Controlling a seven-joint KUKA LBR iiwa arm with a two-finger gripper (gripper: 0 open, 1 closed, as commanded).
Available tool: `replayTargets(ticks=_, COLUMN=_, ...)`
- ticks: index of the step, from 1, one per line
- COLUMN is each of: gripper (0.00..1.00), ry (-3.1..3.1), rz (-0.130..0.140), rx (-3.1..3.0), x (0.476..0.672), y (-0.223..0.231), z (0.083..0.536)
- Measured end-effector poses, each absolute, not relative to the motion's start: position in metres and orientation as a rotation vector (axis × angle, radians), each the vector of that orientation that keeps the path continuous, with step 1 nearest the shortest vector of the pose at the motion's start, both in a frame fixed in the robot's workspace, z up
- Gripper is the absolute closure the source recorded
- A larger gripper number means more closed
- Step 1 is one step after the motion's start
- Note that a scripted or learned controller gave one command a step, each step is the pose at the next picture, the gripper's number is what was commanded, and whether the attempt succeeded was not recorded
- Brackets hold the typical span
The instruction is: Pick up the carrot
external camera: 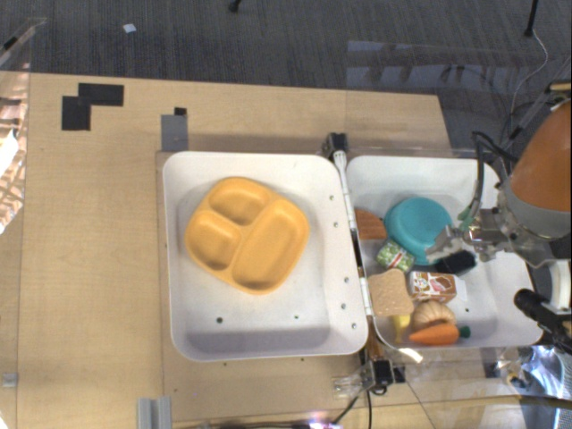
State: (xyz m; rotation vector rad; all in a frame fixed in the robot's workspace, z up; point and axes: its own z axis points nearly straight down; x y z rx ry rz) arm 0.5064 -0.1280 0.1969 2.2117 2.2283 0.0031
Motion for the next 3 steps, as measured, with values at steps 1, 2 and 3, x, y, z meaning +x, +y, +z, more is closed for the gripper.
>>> replayTargets(ticks=1, gripper=0.0, ry=2.369, rz=0.02, rx=2.008, x=0.499, y=-0.128, z=0.11)
replayTargets(ticks=2, gripper=0.0, ry=2.053, rz=0.013, rx=2.371, x=0.57, y=-0.071, z=0.187)
replayTargets(ticks=3, gripper=0.0, ry=2.158, rz=0.008, rx=2.283, x=0.598, y=0.006, z=0.185)
